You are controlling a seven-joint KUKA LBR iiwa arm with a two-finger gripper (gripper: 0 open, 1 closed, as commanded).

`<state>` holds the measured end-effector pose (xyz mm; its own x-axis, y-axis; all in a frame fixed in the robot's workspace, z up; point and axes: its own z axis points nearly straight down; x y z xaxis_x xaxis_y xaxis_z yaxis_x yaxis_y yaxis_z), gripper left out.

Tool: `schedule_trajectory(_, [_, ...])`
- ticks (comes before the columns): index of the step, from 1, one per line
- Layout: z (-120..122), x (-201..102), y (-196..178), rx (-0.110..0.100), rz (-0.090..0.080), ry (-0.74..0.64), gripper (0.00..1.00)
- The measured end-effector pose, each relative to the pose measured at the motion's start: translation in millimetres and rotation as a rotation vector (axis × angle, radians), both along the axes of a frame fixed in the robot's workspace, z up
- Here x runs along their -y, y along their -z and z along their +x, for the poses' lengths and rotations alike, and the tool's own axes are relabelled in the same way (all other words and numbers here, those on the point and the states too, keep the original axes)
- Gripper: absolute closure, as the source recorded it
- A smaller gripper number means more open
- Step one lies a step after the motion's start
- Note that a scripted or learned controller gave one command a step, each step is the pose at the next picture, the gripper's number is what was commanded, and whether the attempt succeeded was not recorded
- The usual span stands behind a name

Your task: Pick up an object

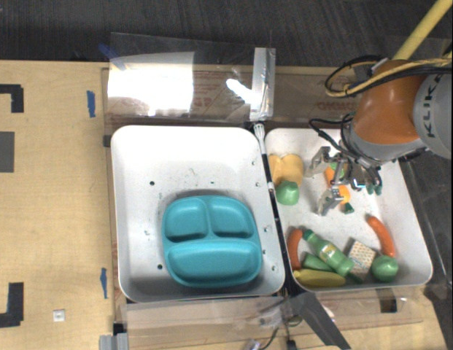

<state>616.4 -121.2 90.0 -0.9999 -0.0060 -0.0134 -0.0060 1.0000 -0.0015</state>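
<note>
Between fingers point(333, 189): small orange piece point(343, 193).

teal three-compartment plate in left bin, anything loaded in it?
Empty. All three compartments of the teal divided plate show bare teal surface. The toy food lies in the right white bin, where the gripper hangs.

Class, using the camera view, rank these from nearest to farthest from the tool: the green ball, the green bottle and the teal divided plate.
1. Green ball: just left of the tool, same bin.
2. Green bottle: below the tool, right bin's lower part.
3. Teal divided plate: in the left bin.
</note>
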Motion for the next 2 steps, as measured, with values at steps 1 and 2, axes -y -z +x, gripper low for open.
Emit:
schedule_trajectory(1, [3.5,-0.8,-13.3,0.012,-0.002,-0.001,1.0])
schedule_trajectory(2, [2.9,-1.0,-12.0,0.01,-0.002,-0.001,0.0])
